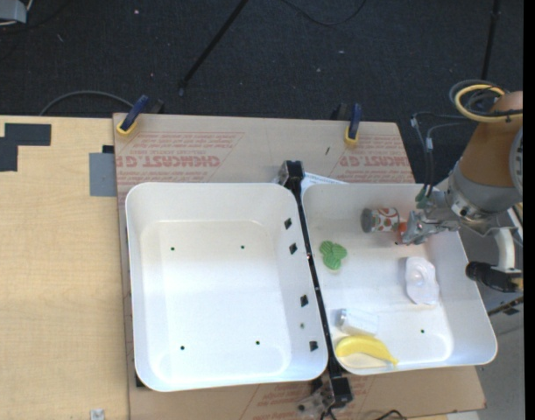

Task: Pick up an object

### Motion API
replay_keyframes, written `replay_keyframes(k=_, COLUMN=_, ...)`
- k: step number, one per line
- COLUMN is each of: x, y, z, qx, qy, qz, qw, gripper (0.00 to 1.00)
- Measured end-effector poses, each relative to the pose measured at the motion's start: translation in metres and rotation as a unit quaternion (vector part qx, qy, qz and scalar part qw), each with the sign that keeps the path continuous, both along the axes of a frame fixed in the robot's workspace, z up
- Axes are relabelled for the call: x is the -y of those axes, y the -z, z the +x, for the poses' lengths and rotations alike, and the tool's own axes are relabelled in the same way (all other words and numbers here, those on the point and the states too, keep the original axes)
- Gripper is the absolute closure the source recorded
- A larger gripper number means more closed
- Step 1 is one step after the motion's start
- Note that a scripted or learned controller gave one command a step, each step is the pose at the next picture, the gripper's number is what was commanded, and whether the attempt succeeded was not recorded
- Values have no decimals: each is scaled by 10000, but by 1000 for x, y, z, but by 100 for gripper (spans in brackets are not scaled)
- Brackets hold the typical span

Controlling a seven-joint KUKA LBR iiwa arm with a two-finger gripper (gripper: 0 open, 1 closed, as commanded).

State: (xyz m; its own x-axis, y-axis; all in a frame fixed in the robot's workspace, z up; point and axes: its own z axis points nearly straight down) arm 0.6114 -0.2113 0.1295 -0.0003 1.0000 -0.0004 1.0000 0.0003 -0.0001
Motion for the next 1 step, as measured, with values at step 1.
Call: replay_keyframes(k=1, x=0, y=-42, z=-2, qx=15, qy=1, qz=-2, qw=10000, gripper=100)
